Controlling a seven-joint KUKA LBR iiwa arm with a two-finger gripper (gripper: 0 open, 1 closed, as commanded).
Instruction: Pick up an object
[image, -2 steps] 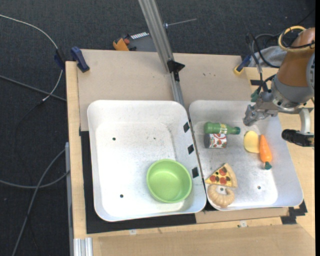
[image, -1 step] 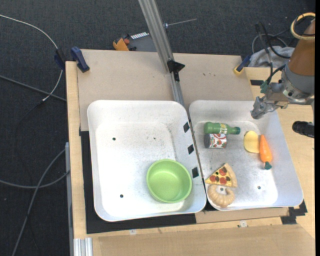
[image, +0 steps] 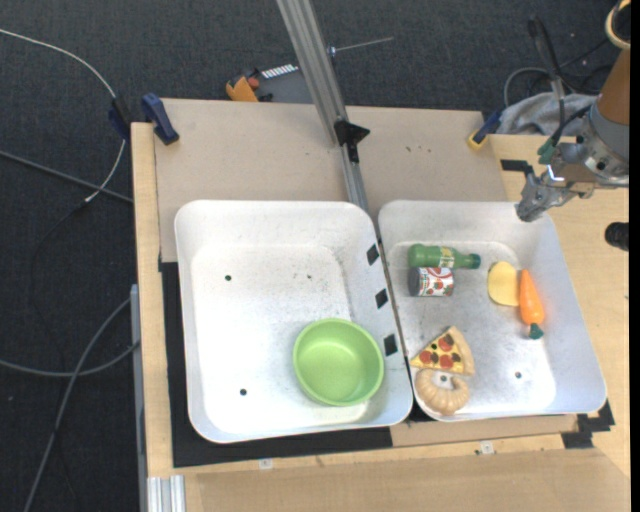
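Note:
The right bin (image: 560, 372) holds a green bottle (image: 442, 258) lying on its side, a small red-and-white can (image: 433, 282), a yellow piece (image: 503, 283), an orange carrot (image: 530, 300), a pizza slice (image: 445, 353) and a beige pastry (image: 443, 391). My gripper (image: 529, 205) hangs over the right bin's far right corner, above and right of the bottle, apart from all of these. Nothing shows between its tips.
A green bowl (image: 338, 361) sits in the left bin (image: 200, 240), near its front right corner. A metal pole (image: 322, 90) slants across the back of the bench. Blue clamps (image: 158, 117) and cables lie at the bench's far edge.

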